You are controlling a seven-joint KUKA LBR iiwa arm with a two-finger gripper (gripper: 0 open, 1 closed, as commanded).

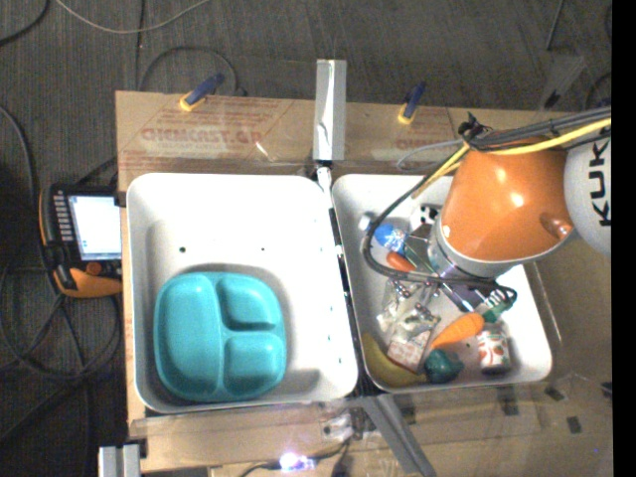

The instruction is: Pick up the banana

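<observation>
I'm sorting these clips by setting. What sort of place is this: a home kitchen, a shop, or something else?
Probably a robotics lab, not a kitchen. A KUKA arm reaches over two white bins on a cardboard-topped bench, loose cables trail across dark carpet, and a handheld control pendant lies beside the left bin.

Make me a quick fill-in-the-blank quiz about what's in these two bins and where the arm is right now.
1. The turquoise divided tray lies in the ____ bin as the camera sees it.
2. The arm's orange band hangs over the ____ bin.
3. The banana lies along the ____ edge of its bin, next to the orange carrot.
4. The tray has ____ compartments.

Missing words: left; right; bottom; three
</observation>
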